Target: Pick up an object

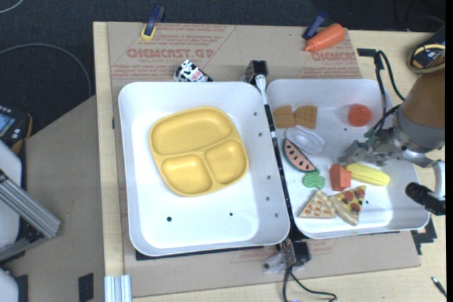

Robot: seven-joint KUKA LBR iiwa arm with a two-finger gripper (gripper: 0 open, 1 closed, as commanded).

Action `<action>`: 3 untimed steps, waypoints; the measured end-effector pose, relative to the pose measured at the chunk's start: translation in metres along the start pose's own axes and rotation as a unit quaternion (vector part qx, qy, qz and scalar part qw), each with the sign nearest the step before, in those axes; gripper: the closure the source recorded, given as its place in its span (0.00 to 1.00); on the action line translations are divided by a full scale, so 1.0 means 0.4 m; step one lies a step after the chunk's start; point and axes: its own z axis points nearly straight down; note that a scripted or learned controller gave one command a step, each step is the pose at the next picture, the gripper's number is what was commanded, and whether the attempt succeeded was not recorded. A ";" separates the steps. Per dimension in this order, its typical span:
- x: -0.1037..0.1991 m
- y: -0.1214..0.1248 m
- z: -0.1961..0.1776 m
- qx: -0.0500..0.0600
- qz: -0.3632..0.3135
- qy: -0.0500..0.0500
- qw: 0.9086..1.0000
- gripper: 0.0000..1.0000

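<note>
Dark carpet around table | left bin: yellow divided plate | right bin: crackers, tomato, watermelon slice, corn cob, pizza slices | end effector low just above corn cob, near right bin's right side; grip state cannot be made out

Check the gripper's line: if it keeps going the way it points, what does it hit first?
The gripper points toward the view's left, low over the right bin. First in that line looks like the red block beside the yellow corn, though height above them is unclear from this view.
</note>
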 end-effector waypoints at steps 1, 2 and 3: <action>-0.002 0.002 -0.033 -0.003 0.000 -0.001 1.000 1.00; 0.009 0.016 -0.145 -0.005 0.000 -0.003 1.000 1.00; 0.012 0.005 -0.255 -0.005 0.000 -0.003 1.000 1.00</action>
